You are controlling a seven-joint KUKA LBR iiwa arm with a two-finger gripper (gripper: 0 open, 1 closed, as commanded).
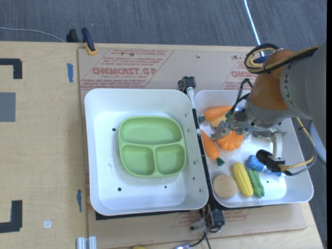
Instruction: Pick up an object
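Grey arm (306,79), orange wrist band, yellow and black cables, metallic gripper (228,126)

In the right bin I see toy food: an orange pumpkin (231,141) mid-bin, a carrot (210,146) slanting at its left, another orange piece (217,112) farther back. Near the front lie a tan round disc (224,186), a yellow corn cob (241,179) and a green pod (256,182) side by side.
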